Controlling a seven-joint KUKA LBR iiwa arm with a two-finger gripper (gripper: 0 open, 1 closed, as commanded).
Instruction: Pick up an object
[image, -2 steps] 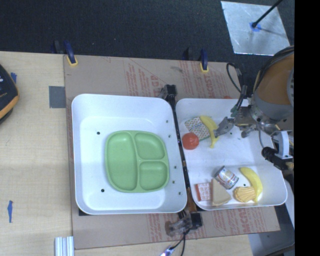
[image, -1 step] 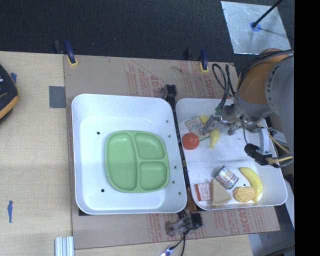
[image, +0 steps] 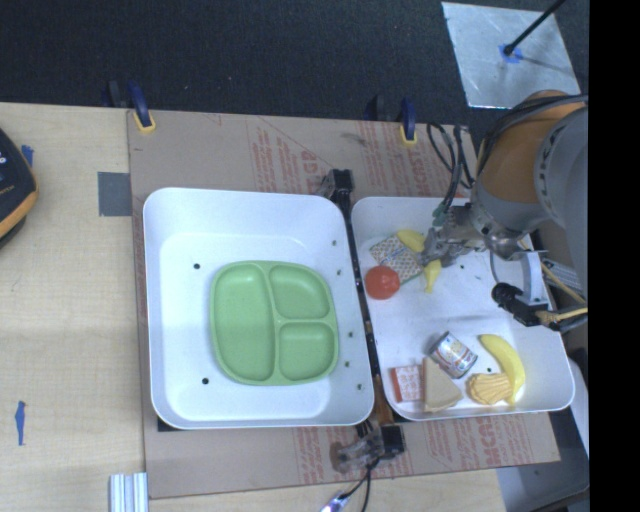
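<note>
Banana (image: 505, 361) front-right; gripper (image: 441, 250) far.

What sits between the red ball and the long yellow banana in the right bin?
In the camera view, a small silver can lies between the red ball and the long yellow banana, nearer the banana.

A green divided plate (image: 272, 322) is lying in my left white bin (image: 165, 300). Blue clamps (image: 141, 104) are gripping the cardboard sheet's (image: 250, 150) far edge on the wooden bench (image: 60, 350).

Orange device (image: 14, 195) cut by left edge
</note>
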